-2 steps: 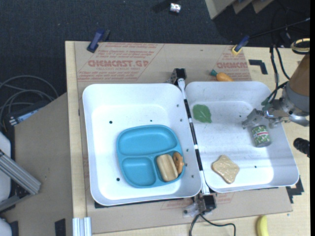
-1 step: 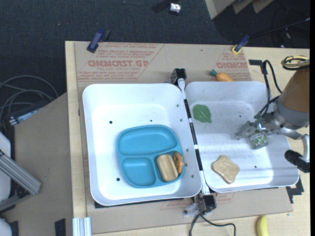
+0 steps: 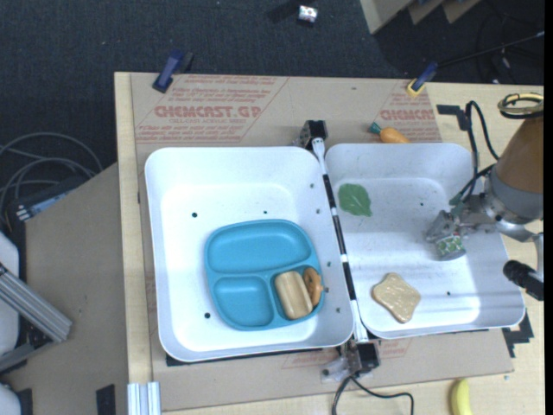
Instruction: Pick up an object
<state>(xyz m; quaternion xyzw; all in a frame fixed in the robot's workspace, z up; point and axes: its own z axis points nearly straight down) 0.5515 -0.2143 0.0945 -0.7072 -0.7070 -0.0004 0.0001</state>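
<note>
My gripper (image 3: 451, 229) is low at the right side of the right bin (image 3: 415, 167), reaching in from the right under the orange band of the arm (image 3: 523, 158). Directly beneath its tip lies a small green-and-white speckled object (image 3: 449, 247), touching or nearly touching it. A flat green leaf-shaped piece (image 3: 354, 200) lies at the bin's upper left. A tan, cracker-like piece (image 3: 397, 296) rests near the bin's front edge.
The left bin (image 3: 186, 188) holds a blue divided tray (image 3: 255, 271) with a brown bread-like item (image 3: 298, 292) in its lower right compartment. A black hinge strip (image 3: 333, 223) separates the bins. An orange item (image 3: 390, 134) lies behind the right bin. Cables trail at the right.
</note>
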